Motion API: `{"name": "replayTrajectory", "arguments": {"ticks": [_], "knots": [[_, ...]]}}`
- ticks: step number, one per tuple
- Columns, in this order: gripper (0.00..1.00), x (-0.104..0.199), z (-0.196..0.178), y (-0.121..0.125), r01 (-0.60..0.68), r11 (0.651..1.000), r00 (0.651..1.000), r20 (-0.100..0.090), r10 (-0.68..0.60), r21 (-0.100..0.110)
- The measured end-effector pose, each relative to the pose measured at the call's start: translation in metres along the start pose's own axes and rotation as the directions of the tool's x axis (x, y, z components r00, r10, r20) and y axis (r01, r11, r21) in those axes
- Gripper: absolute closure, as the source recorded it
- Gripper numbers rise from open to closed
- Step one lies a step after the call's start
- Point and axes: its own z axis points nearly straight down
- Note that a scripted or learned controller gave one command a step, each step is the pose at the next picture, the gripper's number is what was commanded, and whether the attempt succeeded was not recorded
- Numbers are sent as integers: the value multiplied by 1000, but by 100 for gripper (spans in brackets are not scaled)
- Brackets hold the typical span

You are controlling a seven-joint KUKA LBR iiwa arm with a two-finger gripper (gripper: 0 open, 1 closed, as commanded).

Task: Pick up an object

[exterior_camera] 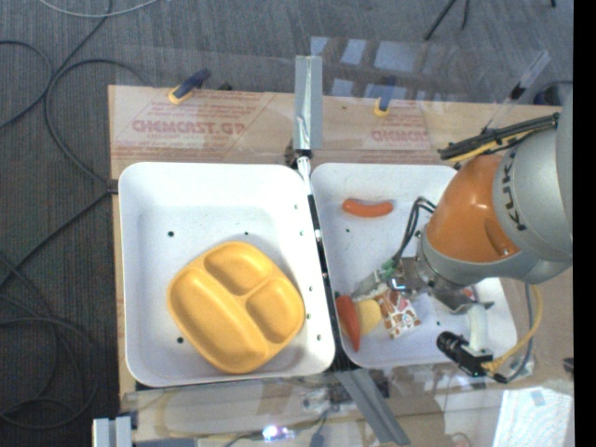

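Arm: I see my grey arm (535,203) with its orange band coming in from the right edge of the frame, bent down over the right bin
Pincer: my pincer (396,291) sits low in the lower middle of the right bin, among the small things there; I cannot tell from this angle whether it is apart or together
Right bin: the white bin (326,180) on the right of the counter holds an orange sausage-shaped piece (368,209) near its upper edge, well apart from the pincer
Near the pincer: a red carrot-like piece (348,318) lies by the bin's lower left wall, a pale yellow lump (371,317) just beside it, and a red-and-white packet (402,318) right under the wrist
Left bin: the other white bin (149,194) carries a yellow divided tray (237,305), lying in its lower centre
Counter: brown board (186,128) showing along the top of both bins
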Motion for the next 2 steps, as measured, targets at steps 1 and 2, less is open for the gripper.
{"name": "replayTrajectory", "arguments": {"ticks": [1,2], "knots": [[100,2,-5,0,3,1000,1000,-4,-3,7],[100,72,-84,51,179,984,984,-4,-179,9]]}}
